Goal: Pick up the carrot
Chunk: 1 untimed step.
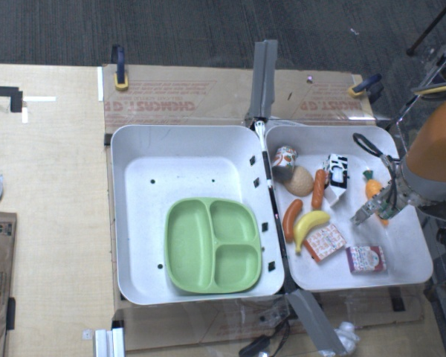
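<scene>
A pale wooden tabletop (44,199) carries two shallow white bins of smooth plastic, side by side. The left bin (134,162) holds one green plate (212,245), matte, with rounded corners and three compartments.

The right bin (409,262) is crowded. At its left lie a small printed can (285,157), a dull brown rounded lump like a potato (299,181), a glossy orange-red sausage shape (291,219) and a curved yellow banana (311,227). Just right of these are a slim orange-red stick (319,188), a black-and-white carton (337,171), a flat printed packet (325,242) and, nearer, a red packet (365,259).

The carrot (372,187), as I judge it, is the short, smooth orange piece with a green tuft at its far end, lying in the right half of the right bin, apart from the other food. It looks like hard toy plastic, tapered and slippery.

My jaws hang low in the bin just near and right of the carrot, touching it or almost so. I cannot tell whether they are apart or together, and I cannot see the carrot between them. My grey arm (431,155) reaches in from the right.

I judge this to be the approach-and-grasp step, with the lift not yet made. Next I would need to straddle the carrot across its narrow width, close firmly and raise it straight up.
</scene>
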Tool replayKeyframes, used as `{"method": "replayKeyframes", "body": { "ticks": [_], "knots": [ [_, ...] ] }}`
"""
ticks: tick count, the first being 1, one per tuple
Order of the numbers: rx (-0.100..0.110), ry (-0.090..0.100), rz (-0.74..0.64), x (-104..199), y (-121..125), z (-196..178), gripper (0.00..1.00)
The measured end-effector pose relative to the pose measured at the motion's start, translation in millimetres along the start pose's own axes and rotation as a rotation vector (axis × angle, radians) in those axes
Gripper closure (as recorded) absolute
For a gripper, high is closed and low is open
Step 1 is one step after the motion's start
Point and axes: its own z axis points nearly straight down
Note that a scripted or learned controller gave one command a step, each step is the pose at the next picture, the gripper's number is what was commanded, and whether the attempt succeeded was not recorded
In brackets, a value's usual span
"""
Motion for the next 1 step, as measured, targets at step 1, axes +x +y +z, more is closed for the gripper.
{"method": "replayKeyframes", "body": {
  "ticks": [1],
  "knots": [
    [-0.001, -0.003, 0.038, -30.4, 75.3, -102.3, 1.0]
  ]
}}
